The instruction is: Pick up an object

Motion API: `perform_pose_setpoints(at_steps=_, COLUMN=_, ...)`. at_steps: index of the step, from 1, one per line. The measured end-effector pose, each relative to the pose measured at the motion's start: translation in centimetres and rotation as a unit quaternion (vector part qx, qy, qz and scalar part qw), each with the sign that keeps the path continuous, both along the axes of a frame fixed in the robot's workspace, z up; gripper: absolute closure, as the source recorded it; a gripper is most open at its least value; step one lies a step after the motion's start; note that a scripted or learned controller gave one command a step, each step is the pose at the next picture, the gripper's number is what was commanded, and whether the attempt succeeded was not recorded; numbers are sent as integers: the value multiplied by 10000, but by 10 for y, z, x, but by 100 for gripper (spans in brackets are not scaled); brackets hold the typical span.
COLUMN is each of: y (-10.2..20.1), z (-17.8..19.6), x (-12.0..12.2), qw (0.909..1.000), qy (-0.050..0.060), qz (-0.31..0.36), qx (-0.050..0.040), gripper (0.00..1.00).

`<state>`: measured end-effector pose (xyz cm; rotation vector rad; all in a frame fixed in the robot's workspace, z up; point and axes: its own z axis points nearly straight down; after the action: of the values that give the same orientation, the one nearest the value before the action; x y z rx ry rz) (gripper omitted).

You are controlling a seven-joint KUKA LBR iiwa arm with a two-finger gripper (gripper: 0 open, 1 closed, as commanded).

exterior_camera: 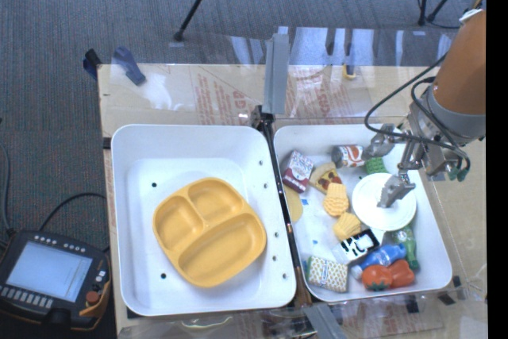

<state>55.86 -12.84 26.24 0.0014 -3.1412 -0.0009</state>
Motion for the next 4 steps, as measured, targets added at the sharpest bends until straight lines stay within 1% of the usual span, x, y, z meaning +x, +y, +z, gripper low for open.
perform_pose_setpoints(at_steps=1, y=-23, z=-171, x=56, qw=9955, qy=-42, qz=950, qx=-6, gripper=0)
perform_pose_setpoints(at_steps=2, y=36, z=-173, x=1, qw=9973, qy=-17, qz=734, qx=10, gripper=0)
perform_pose_setpoints(at_steps=3, y=36, z=-160, x=5, qw=9972, qy=-68, qz=748, qx=-10, gripper=100)
perform_pose_setpoints(at_steps=4, y=78, z=-39, x=14, qw=9992, qy=-61, qz=382, qx=0, gripper=100)
